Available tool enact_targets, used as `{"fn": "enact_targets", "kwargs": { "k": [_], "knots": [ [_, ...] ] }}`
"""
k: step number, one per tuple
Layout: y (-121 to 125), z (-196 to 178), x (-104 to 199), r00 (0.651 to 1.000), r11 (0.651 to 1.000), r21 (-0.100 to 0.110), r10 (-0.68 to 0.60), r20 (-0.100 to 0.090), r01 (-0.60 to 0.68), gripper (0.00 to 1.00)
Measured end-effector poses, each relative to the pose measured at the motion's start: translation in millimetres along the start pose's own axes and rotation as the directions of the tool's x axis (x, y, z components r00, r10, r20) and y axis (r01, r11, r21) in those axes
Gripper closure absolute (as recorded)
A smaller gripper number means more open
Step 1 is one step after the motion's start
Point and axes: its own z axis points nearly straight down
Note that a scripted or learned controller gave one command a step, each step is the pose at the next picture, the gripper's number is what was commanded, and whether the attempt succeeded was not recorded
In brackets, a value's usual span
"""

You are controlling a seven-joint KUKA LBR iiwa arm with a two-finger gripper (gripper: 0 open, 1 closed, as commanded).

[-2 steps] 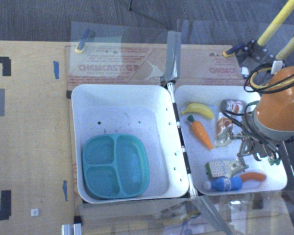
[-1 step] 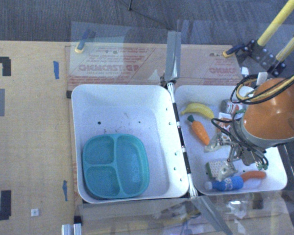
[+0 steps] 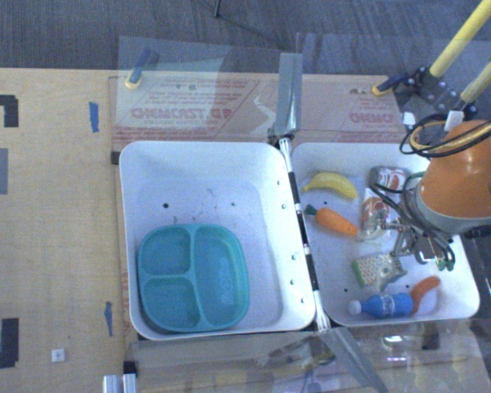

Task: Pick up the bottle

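Observation:
The bottle is blue with a white cap and lies on its side near the front edge of the right bin, cap pointing left. My gripper hangs over the middle of that bin, farther back than the bottle and apart from it. It is just above a green and white packet. The arm's orange band covers the bin's back right part.
The right bin also holds a banana, a carrot, a can, a printed pouch and a small orange item next to the bottle's base. A teal divided plate lies in the left bin.

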Motion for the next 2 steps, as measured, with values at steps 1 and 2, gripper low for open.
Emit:
{"fn": "enact_targets", "kwargs": {
  "k": [1, 2],
  "knots": [
    [66, -91, -26, 1.0, 1.0, 0.001, 0.02, -0.008, -0.02, 0.0],
    [-23, -152, 9, 0.997, 0.997, 0.002, -0.076, -0.007, 0.076, 0.0]
  ]
}}
